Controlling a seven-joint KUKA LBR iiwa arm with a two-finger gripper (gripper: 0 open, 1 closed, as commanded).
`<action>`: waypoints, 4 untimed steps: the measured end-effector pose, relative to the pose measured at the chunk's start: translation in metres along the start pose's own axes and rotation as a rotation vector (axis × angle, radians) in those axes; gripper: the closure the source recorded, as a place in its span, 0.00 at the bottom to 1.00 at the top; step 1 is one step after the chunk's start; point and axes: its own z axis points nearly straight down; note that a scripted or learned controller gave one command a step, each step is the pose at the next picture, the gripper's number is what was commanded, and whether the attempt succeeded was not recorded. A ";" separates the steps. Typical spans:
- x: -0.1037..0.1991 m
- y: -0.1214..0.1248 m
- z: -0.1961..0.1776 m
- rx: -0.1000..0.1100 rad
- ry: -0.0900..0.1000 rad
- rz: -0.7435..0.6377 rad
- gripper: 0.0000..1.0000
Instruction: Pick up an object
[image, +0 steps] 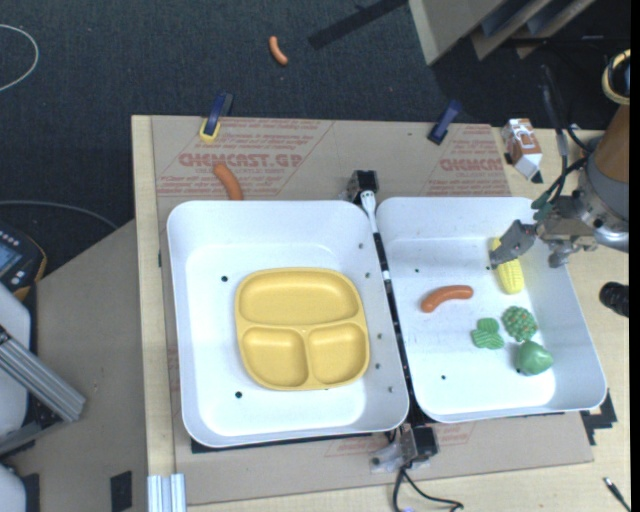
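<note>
Pincer (534, 243) above corn (510, 274)

Counts, taken from the yellow tray (300, 328)

One divided yellow tray; two white bins (190, 300), one around it, one to its right. Right of the tray: one sausage (446, 297), one corn cob (510, 275), three green vegetables (518, 322). Beyond it: two more sausages (228, 181).

Cardboard sheet (300, 150) under the bins: red print "CHEMCAST GP" at far left, just beyond the left bin. The same red print repeats at far right near the clamp, partly readable as "CHEMCAST". Smaller red lines under each are too small to read.
</note>
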 end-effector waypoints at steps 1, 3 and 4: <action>0.000 0.002 -0.006 -0.011 -0.002 -0.002 0.00; 0.001 -0.011 0.089 -0.003 0.001 -0.001 0.00; 0.001 -0.010 0.132 -0.004 0.001 -0.002 0.00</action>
